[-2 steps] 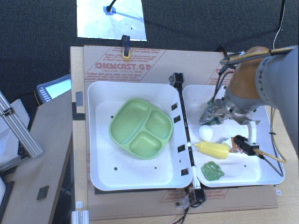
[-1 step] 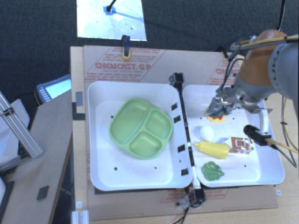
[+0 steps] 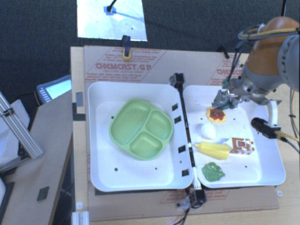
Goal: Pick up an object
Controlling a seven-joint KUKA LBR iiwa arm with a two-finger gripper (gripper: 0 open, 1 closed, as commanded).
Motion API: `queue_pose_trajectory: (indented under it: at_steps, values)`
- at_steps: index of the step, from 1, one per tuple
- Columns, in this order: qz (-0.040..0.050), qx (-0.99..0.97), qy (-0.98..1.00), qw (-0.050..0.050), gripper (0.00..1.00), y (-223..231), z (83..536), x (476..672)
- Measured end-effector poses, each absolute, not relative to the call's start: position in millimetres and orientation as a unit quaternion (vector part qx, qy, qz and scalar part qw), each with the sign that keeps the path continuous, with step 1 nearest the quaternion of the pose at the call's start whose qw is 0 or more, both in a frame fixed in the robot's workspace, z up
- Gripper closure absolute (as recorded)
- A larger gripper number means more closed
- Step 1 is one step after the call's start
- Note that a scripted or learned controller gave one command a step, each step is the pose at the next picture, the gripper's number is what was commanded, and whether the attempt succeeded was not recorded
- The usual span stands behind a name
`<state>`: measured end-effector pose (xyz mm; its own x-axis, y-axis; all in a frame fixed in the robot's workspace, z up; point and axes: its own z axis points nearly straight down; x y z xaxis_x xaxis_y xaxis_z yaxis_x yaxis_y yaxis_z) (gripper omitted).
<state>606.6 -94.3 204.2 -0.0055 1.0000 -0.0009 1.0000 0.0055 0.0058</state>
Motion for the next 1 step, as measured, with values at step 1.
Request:
queue_pose_trajectory:
  at_steps: [1]
  values:
    - [0.0017,0.705,0.709,0.003,1.00,-104.5,256.8,610.1]
